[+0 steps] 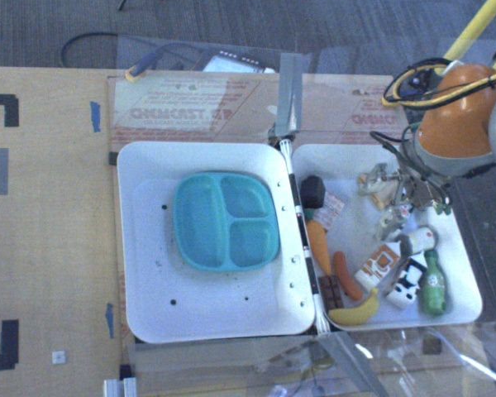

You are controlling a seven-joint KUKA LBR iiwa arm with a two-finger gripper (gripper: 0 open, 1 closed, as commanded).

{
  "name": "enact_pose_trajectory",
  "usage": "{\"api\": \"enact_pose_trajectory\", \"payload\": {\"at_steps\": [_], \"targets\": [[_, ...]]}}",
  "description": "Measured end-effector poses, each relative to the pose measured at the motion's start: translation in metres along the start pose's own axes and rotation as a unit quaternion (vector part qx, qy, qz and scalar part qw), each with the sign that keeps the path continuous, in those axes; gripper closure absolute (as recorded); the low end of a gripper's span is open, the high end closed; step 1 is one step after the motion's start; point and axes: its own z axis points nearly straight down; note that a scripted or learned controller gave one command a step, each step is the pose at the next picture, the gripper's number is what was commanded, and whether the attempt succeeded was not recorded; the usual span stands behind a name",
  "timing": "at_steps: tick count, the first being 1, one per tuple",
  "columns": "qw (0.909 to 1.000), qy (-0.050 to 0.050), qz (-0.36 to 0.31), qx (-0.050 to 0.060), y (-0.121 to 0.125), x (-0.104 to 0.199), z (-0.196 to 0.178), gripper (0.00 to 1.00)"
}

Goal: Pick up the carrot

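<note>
carrot [317, 247] hemmed: bin wall [301, 238] left; sausage [345, 275] right

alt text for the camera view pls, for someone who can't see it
A carrot lies against the left wall of the right bin, among a banana, a green bottle and other small items. The gripper hangs over that bin's upper right. The left bin holds a blue divided plate.

Grey carpet floor [331, 15] lies beyond the tan desk [50, 222]; black cable [87, 41] loops on the floor near the desk's far edge.

The clear sheet [194, 106] behind the bins bears red lettering (too blurred to read).
</note>
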Motion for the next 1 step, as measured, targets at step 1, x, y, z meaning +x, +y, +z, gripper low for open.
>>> {"api": "enact_pose_trajectory", "payload": {"at_steps": [1], "targets": [[1.0000, -0.005, 0.003, -0.001, -0.0013, -0.0028, -0.0112, 1.00]]}}
